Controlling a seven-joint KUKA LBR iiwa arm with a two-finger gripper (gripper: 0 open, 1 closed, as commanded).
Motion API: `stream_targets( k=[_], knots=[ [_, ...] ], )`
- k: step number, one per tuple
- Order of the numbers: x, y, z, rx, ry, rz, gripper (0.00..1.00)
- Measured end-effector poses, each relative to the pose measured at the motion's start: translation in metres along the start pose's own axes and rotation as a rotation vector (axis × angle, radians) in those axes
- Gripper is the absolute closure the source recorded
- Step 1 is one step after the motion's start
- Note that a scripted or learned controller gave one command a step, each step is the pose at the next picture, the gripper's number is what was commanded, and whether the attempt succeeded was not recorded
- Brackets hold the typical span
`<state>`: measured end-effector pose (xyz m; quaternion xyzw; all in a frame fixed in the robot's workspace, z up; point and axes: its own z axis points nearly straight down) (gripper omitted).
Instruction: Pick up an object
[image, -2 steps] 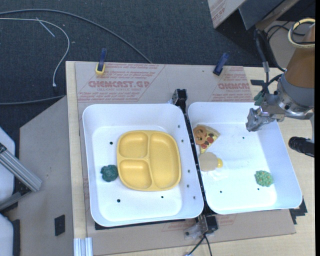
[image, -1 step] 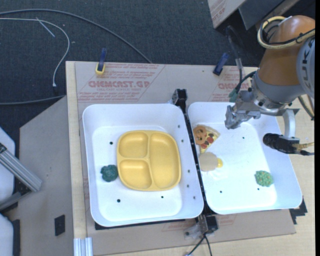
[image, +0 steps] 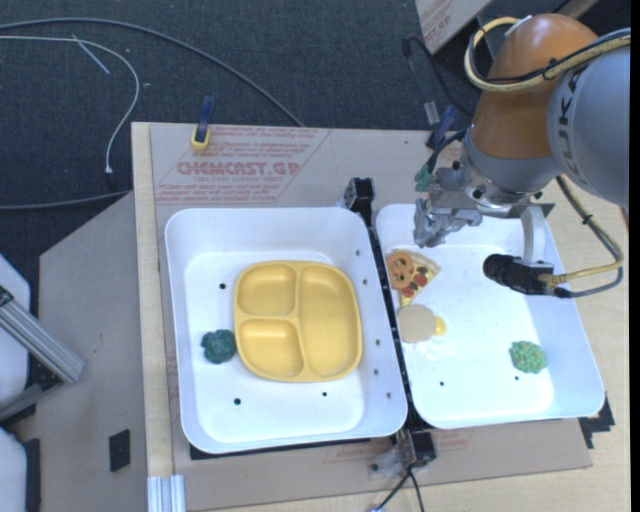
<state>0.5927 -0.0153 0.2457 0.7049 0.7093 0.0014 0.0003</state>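
While the gripper (image: 432, 232) is hovering over the right bin (image: 560, 400), jaw state unreadable from here, the pizza slice (image: 411, 272) is lying just below it near the divider, risking a glancing miss.

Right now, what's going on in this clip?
The arm reaches in from the right, its gripper hanging over the right bin, just above a pizza slice. It holds nothing visible. A fried egg and a green toy also lie in that bin. The left bin holds a yellow tray and another green toy.
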Motion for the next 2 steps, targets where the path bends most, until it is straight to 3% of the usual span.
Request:
stream_targets(
  k=[2],
  knots=[
    [0.102,0.005,0.006,0.005,0.0,0.001,1.0]
  ],
)
